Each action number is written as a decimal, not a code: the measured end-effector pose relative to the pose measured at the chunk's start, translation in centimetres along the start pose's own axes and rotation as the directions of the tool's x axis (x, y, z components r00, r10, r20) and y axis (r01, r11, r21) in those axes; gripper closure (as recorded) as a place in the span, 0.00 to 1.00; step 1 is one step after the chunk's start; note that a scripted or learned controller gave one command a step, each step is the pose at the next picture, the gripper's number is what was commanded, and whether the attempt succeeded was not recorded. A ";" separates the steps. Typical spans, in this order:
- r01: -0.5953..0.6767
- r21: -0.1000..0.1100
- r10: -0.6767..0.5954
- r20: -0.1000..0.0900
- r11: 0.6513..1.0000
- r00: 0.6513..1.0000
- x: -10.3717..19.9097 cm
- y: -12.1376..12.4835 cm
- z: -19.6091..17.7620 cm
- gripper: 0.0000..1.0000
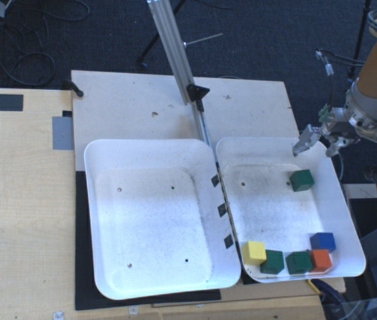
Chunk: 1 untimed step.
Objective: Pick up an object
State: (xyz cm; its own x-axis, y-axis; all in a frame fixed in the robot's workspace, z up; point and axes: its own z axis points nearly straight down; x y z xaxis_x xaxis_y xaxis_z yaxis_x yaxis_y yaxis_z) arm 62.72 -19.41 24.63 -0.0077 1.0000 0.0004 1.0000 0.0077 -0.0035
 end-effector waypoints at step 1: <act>-0.010 0.008 0.010 -0.003 1.000 1.000 -1.5 -6.5 11.0 0.00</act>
State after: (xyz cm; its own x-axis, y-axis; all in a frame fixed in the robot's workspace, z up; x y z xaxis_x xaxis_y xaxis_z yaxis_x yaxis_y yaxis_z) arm 56.20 -20.95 13.60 0.0019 1.0000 0.0030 0.9999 -0.0019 -0.0114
